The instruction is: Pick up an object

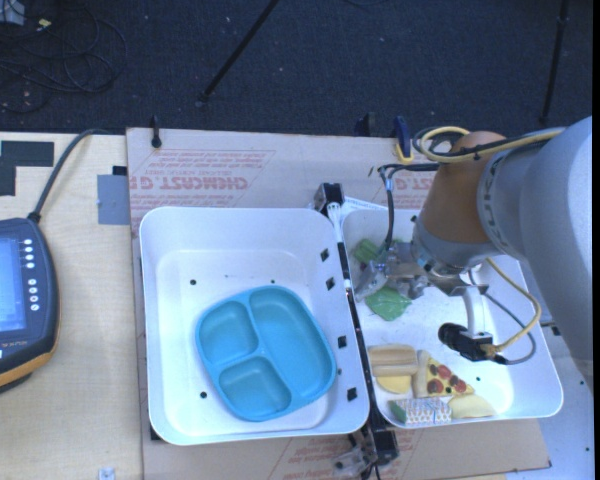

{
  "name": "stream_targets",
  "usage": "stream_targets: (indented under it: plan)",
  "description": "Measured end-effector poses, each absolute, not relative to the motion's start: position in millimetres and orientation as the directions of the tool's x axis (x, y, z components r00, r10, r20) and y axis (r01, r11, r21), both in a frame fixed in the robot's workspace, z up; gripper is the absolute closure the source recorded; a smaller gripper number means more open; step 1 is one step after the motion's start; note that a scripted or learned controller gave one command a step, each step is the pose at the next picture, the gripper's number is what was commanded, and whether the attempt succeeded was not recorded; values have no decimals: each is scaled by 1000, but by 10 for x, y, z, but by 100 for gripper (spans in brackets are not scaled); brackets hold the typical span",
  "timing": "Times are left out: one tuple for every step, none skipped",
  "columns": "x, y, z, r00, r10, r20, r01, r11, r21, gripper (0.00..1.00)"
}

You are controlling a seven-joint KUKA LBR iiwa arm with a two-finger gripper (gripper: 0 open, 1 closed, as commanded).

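Both bins: smooth white plastic, slight sheen; left bin [170,268], right bin [540,388]. Divided blue plate [265,353] with 3 compartments in left bin: smooth plastic, satin gloss. Bench top [200,178]: matt brown cardboard, printed red. Arm [540,208]: smooth grey casing, orange band matt. Green item [388,304]: soft-looking, material unclear. Far floor [280,48]: dark carpet, rough.
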State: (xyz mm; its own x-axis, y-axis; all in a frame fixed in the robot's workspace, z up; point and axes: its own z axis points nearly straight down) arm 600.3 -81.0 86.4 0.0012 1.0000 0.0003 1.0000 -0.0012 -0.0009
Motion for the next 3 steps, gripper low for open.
stream_targets:
  plan:
    - [6453,-1051,853,-2,1000,2,1000,2,-5,0]
    - [6442,-1041,925,-4,1000,4,1000,4,-9,100]
    - [5744,-501,1896,-3,1000,3,1000,3,-4,100]
